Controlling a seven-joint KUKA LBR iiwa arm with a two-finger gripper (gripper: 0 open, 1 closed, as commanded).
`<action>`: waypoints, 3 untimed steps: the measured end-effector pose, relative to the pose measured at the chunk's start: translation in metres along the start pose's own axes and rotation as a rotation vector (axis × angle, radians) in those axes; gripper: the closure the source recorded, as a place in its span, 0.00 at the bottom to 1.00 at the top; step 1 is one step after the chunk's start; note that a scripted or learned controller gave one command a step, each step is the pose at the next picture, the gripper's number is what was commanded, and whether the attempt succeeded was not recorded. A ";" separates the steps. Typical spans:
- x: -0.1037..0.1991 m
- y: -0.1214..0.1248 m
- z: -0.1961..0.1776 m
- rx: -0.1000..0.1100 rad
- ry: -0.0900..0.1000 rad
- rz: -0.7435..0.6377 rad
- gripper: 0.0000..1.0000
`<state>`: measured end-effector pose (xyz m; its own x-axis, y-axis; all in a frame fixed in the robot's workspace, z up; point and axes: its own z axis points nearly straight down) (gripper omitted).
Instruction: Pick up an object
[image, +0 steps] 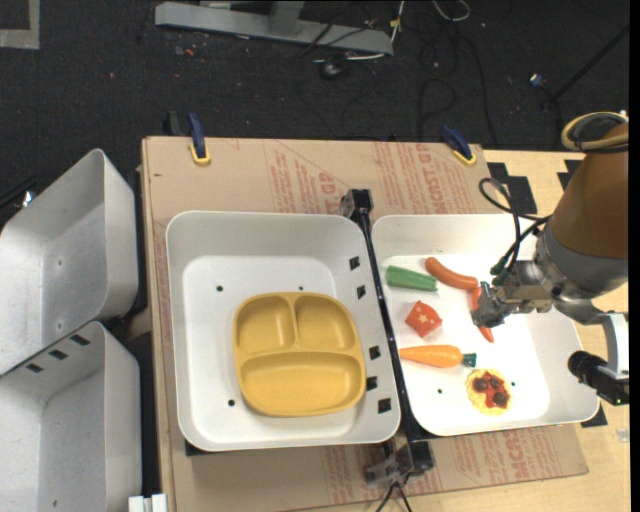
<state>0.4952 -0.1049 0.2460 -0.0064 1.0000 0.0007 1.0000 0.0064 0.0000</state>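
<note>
The right bin (560, 405) holds several toy foods: a green piece (411, 278), an orange-red sausage (452, 273), a red strawberry-like piece (423, 318), a carrot (432, 354) and a small yellow tart with red topping (489, 390). My gripper (488, 308) hangs low over the middle of this bin, just right of the sausage's end. A small red piece (484, 328) pokes out right under the gripper, and whether it is gripped is hidden.
The left bin (180, 300) holds a yellow divided plate (298, 352). A black divider (375, 290) separates the two bins. Two white tubs (60, 260) stand off the bench at the left. The arm's body (600, 230) covers the right bin's far right corner.
</note>
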 end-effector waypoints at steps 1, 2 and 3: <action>0.063 0.011 -0.001 -0.001 0.001 -0.003 1.00; 0.122 0.021 -0.006 -0.001 0.001 -0.003 1.00; 0.174 0.036 0.008 0.000 0.000 -0.001 1.00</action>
